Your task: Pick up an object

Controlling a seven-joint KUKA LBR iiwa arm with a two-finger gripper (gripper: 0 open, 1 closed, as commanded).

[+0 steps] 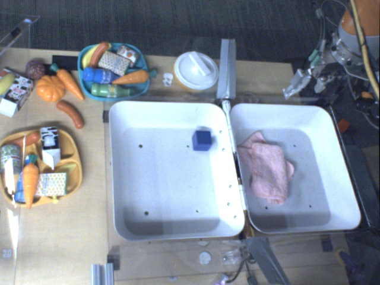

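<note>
A small blue cube sits in the left bin, near its upper right corner. A crumpled pink cloth lies in the right bin, left of its middle. My gripper hangs at the upper right, above the bench just beyond the right bin's far edge, well clear of both objects. Nothing is between its fingers.
A metal divider post stands behind the seam between the bins. A white lidded bowl sits left of it. A blue bowl and a yellow plate of toy food lie at the left, with loose toy vegetables.
</note>
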